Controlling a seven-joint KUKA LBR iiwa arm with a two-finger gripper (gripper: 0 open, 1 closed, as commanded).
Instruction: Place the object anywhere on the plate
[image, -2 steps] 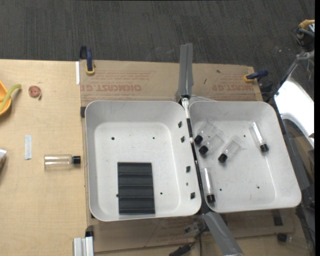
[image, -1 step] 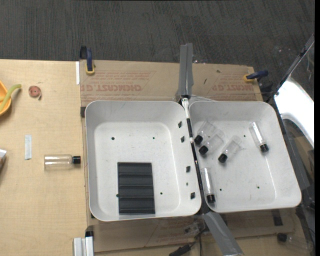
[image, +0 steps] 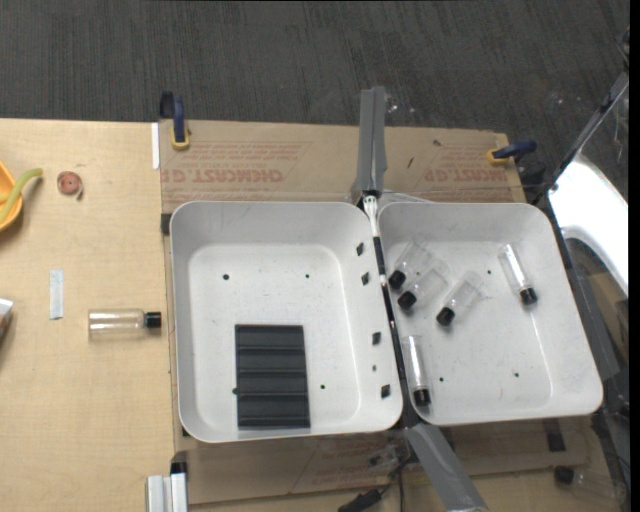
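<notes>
While the black ribbed plate (image: 270, 377) lies flat near the front wall of the left bin (image: 200, 300), nothing rests on it, and the clear, black-capped vials sit apart from it in the right bin (image: 560, 330). Five vials can be made out there, all lying on their sides. Two of them (image: 415, 268) lie close together near that bin's left wall, their caps pointing toward the divider. A third vial (image: 462, 296) lies just to their right, slanted, with its cap toward the front. A fourth vial (image: 516, 270) lies further right, well apart from the pair, cap also toward the front. The fifth vial (image: 414, 365) lies along the left wall close to the front corner, cap toward the front.

The state of the hand cannot be told from this view.

Both bins stand side by side on a sheet of printed cardboard (image: 260, 165), held at its back edge by two blue clamps (image: 168, 108), and a grey bar (image: 372, 140) runs back from where the bins meet. On the wooden bench (image: 90, 420) to the left of the bins lies a sixth vial (image: 120, 321), on its side, cap toward the bins. Near it are a small white strip (image: 56, 295), a small reddish disc (image: 68, 182) and, at the frame's left edge, a yellow object (image: 8, 200) cut off by the frame.
</notes>
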